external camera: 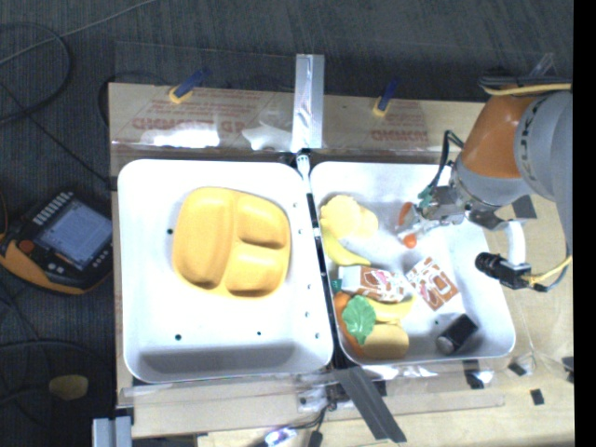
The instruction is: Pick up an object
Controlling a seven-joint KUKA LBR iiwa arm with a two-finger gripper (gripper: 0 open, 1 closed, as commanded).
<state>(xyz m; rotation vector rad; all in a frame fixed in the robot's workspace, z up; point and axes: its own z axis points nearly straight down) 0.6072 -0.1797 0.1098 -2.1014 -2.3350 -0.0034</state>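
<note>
KUKA arm (521, 147) reaches into rt bin (494, 338), end effector (430, 208) low by small orange-red item (408, 240) near back wall, grip state can't tell; lg yellow molded piece (231, 240) sits in lt bin (149, 343).

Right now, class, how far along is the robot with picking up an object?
Done: the arm has reached into the right bin, its gripper low near an orange-red piece. In hand: nothing visibly lifted; whether it grips anything is unclear. Left: grasp and raise one item. The yellow tray lies in the left bin.
</note>
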